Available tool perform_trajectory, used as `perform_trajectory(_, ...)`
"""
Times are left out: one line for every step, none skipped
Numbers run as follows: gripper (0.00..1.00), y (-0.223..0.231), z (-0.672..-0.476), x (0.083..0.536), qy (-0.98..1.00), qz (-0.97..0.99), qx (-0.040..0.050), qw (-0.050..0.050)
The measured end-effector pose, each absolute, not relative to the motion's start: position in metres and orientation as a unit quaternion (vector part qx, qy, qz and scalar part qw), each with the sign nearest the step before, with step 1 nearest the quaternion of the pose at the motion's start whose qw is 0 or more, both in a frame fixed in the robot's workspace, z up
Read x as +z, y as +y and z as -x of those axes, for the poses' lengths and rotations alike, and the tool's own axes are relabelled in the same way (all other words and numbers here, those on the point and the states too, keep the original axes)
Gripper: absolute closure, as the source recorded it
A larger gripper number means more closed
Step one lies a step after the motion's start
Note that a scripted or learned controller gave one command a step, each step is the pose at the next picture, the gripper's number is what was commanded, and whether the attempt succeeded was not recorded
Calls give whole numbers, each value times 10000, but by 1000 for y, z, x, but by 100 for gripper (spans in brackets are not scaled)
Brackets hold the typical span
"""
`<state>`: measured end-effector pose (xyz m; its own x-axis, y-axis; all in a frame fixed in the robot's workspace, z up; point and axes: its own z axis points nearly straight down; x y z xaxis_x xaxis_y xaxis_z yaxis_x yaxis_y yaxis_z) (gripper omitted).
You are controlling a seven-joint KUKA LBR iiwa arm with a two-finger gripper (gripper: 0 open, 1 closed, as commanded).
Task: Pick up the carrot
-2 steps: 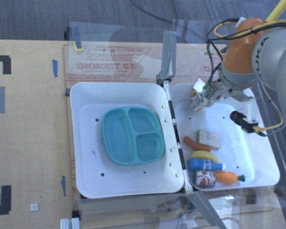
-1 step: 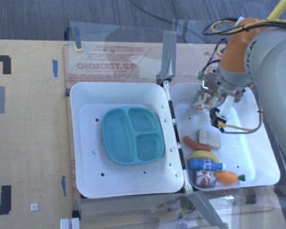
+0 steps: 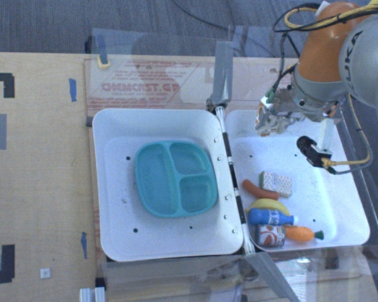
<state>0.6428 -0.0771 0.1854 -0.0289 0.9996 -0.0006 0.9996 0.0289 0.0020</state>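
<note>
Carrot in rt bin; teal tray in lt bin.

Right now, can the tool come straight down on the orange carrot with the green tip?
Probably yes. The orange carrot with the green tip lies uncovered, but the small tin can touches one end and the bin wall is close.

Faint mirrored red lettering on the clear panel cannot be read.
</note>
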Motion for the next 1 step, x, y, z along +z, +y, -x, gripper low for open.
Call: perform_trajectory(100, -107, -665, 185, 8168, -5769, 9, 23)
